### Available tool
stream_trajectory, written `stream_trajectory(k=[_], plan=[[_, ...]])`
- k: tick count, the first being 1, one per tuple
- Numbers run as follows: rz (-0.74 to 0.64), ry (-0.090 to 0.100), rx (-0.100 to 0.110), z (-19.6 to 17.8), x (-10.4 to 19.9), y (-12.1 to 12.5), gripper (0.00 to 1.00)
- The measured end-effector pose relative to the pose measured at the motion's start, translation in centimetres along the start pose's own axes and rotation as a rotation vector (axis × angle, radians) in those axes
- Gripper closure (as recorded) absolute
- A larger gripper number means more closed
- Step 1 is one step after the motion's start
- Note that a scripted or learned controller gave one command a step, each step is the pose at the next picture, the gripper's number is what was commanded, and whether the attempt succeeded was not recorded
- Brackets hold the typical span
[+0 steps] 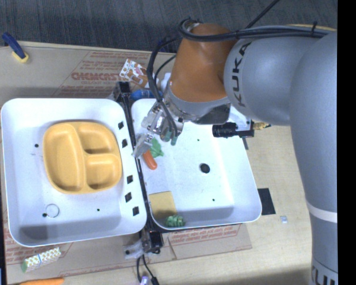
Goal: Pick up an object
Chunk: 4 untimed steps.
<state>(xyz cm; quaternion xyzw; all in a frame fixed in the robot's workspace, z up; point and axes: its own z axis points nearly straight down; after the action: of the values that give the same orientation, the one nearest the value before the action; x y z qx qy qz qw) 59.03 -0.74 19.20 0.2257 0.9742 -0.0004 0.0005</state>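
Camera view: arm comes in over the far edge of the right bin (243, 183), gripper (156, 134) low near that bin's left wall. Fingers look parted, nothing visibly clamped between them, so I'd call it released, not grasping. Carrot-like orange piece with green top (151, 157) lies on the bin floor just below the fingertips, close to the left wall; can't tell if a fingertip touches it. That's the likely target, judging by the pose.

Other stuff in the right bin: tan square block (162, 203) near the front-left corner, small green lumpy thing (175, 221) at the front edge just beside it. Left bin (18, 159) has a yellow divided tray (83, 157) in its middle.

Risks, my read:
- carrot sits close to the wall, so one finger may hit the wall or rim on closing and shove the piece sideways instead of pinching it.
- small, rounded, tapered item, so it could squirt out or roll when squeezed.
- if the fingers are offset toward the green top, the grip may catch only the leaf end and drop on lift.
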Motion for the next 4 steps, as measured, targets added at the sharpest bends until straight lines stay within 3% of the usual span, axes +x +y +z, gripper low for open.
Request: stream_trajectory(k=[1, 2, 3, 4], plan=[[-0.463, 0.003, 0.001, 0.0, 2.8, -2.2, 0.00], [-0.642, -0.001, -0.001, 0.0, 1.2, -0.4, 0.00], [-1.114, 0.003, -0.001, 0.0, 4.6, -2.0, 0.00], [-1.504, 0.000, -0.001, 0.0, 2.7, -2.2, 0.00]])
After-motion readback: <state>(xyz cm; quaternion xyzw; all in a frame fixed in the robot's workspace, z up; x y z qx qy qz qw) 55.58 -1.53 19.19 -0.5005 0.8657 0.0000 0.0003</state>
